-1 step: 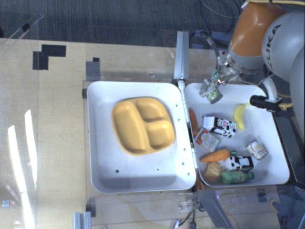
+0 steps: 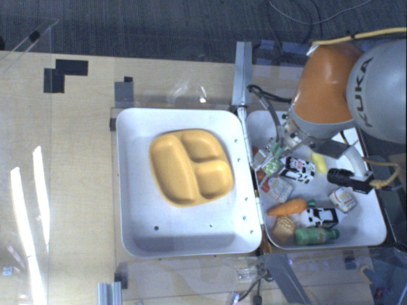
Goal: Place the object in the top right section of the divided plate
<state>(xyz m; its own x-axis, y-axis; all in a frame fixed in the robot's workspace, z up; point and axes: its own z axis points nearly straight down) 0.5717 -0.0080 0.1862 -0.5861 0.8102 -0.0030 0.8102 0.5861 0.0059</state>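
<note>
Left bin: yellow divided plate at center, nothing in its sections. Right bin: toy carrot at 6 o'clock, green bottle below it, cow figure near center. Arm overhangs the 12 o'clock edge; end effector hidden, its state cannot be told.

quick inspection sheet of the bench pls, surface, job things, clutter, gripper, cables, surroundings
surface: wooden bench bearing two white bins side by side.
job's things: yellow divided plate in the left bin, nothing in its sections.
clutter: right bin holds a toy carrot, a green bottle, two cow figures and small packets.
grippers: arm over the right bin; fingers hidden.
cables: black cable on the floor.
surroundings: dark carpet.
</note>
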